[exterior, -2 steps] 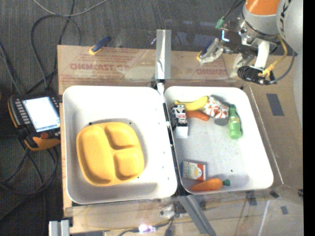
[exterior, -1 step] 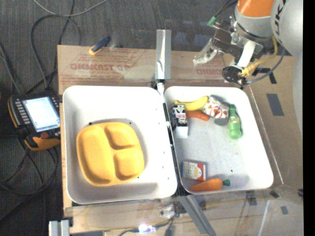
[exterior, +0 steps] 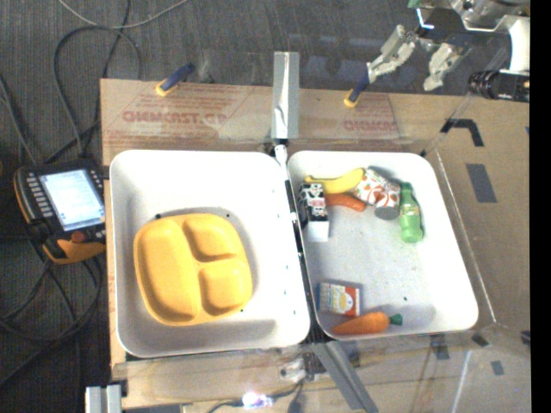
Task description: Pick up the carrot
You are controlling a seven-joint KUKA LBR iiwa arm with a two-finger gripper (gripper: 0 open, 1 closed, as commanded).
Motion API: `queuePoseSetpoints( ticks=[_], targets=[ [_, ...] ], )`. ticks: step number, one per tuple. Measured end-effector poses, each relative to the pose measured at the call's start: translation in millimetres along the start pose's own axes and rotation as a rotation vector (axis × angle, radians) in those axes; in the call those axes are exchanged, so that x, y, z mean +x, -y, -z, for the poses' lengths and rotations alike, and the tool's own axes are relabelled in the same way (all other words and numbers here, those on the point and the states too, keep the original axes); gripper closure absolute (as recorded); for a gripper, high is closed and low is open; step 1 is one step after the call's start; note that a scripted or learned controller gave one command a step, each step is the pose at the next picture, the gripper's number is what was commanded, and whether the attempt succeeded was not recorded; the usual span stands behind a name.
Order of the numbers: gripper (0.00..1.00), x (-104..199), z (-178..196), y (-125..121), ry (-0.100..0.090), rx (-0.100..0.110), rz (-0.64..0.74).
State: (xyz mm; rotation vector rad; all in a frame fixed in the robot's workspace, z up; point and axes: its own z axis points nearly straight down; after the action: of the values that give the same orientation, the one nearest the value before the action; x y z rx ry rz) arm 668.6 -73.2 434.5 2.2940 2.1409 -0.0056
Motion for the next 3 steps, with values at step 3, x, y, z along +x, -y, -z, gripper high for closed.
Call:
queuePoseSetpoints(
  ticks=[3],
  targets=[
    [0.00, 127, -34, 39, -0.005, 0.002, 0.192]
  ],
)
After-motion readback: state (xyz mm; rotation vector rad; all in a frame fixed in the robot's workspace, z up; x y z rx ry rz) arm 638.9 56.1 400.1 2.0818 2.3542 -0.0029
